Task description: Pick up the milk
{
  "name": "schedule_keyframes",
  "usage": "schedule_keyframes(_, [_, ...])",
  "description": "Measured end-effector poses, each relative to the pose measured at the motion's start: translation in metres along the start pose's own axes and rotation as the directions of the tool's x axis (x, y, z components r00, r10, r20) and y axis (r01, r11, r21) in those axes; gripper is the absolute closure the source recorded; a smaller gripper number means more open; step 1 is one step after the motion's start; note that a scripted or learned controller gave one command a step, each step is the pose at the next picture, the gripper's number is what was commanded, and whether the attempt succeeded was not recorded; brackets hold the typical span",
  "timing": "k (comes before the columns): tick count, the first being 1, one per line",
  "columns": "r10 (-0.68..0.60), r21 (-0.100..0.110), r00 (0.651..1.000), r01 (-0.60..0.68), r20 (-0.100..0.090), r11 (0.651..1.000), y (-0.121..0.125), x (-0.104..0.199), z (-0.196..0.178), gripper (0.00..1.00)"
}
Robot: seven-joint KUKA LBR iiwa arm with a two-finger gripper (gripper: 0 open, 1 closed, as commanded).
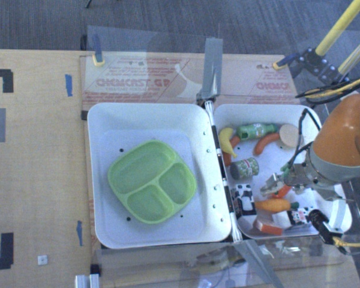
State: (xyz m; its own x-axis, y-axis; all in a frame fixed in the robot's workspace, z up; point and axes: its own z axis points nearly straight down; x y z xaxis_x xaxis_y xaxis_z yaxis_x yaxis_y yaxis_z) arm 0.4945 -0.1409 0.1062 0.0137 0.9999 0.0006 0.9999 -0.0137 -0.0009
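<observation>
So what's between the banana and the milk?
A small can lies between the banana and the milk, seen in the camera view.

The milk point(245, 198) lies hard against the right bin's point(261, 110) left wall, so that side gives no way in. A can point(246, 167) stands close behind it; a carrot point(273, 206) crowds its right, a red piece point(266, 227) its front. Bare floor shows right of the can, toward the tool point(280, 185). From above, the milk lies uncovered.

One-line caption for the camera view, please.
Arm's hand low in the right bin amid toy food; milk carton by the divider; green plate left.
</observation>
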Motion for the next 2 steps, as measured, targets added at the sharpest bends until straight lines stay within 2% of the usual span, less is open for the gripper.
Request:
schedule_keyframes(1, [0.054, -0.002, 0.999, -0.054, 0.001, 0.999, -0.015, 0.004, -0.057, 0.00])
schedule_keyframes(2, [0.188, -0.001, 0.982, -0.188, 0.001, 0.982, -0.015, 0.007, -0.174, 0.00])
